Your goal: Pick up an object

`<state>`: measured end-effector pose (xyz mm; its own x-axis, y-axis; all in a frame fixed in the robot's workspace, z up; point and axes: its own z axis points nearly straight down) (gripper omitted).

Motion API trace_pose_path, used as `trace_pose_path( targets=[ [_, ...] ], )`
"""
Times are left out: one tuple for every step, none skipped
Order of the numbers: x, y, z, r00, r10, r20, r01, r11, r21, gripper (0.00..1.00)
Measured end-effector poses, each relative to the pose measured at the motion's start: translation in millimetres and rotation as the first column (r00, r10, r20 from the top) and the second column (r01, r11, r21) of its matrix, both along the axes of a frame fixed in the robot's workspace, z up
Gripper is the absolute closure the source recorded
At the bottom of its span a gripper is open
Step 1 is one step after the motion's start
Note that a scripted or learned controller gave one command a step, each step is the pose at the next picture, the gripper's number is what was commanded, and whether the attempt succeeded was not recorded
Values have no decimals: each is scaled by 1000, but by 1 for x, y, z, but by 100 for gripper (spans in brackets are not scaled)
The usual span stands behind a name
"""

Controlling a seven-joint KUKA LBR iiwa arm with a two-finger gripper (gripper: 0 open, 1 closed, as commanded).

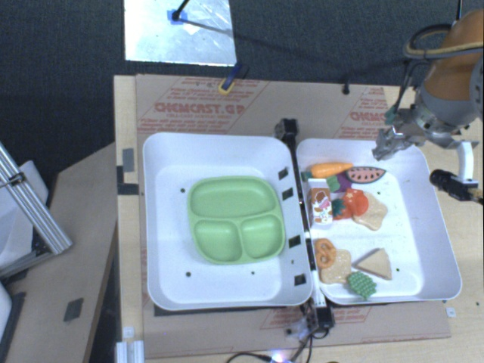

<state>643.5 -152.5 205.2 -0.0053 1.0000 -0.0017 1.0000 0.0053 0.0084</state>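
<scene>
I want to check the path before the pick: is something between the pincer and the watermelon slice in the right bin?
Nothing visible stands between them. The pincer hovers over the far right part of the right bin, just above and right of the watermelon slice. The carrot lies to the slice's left, off that path.

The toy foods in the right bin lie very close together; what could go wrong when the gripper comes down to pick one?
1. The tomato, milk carton and bread touch, so the gripper may catch two or push one aside.
2. The carrot and pretzel lie by the divider, where a finger could hit the wall.
3. The watermelon slice is flat and may slip out.
</scene>
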Motion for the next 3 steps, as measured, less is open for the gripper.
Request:
trace_pose_path(
  targets=[
    [1,0,21,1000,0,-4,0,1000,1,100],
    [-17,50,11,1000,3,-8,-3,1000,3,100],
    [-45,93,26,1000,4,-8,-3,1000,4,100]
  ],
)
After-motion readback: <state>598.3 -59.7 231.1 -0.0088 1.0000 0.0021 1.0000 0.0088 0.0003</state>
